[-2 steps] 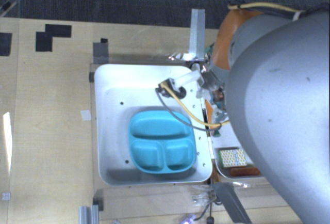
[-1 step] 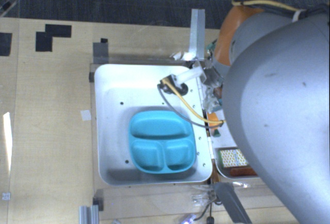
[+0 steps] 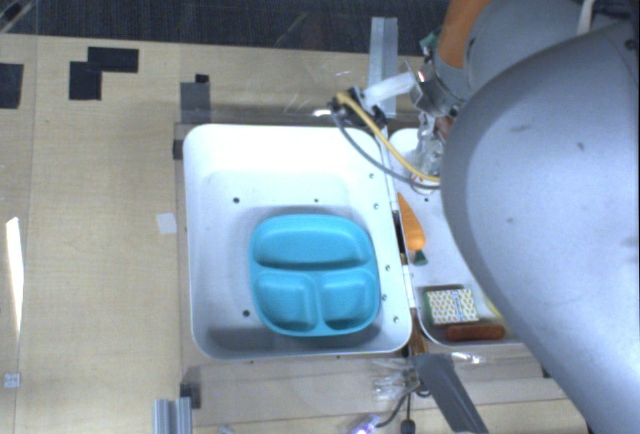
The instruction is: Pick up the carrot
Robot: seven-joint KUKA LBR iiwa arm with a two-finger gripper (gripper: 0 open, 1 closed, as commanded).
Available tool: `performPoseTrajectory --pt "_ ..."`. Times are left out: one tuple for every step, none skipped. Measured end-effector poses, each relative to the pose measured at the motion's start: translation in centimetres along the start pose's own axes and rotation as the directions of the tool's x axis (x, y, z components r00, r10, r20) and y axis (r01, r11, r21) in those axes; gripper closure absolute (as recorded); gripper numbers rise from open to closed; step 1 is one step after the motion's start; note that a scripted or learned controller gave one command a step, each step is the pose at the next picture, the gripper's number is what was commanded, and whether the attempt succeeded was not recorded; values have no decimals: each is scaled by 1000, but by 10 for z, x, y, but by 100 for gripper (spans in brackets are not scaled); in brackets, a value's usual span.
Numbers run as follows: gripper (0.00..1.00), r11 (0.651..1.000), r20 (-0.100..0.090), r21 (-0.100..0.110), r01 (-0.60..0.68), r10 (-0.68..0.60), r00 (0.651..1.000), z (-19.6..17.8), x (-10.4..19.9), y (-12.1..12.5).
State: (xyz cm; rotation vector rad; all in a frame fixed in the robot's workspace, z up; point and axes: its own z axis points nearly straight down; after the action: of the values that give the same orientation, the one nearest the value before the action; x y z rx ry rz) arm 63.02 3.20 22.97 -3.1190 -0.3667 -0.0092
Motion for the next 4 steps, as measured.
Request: performPoseTrajectory --pt "100 1000 4 -2 -29 29 1000 4 -20 92" --pt "100 1000 0 -1 -27 27 1000 -23 9 83" --pt "100 1000 2 -2 22 -22 1000 -83 -83 124" --pt "100 999 5 -2 36 -36 999 -76 -142 191"
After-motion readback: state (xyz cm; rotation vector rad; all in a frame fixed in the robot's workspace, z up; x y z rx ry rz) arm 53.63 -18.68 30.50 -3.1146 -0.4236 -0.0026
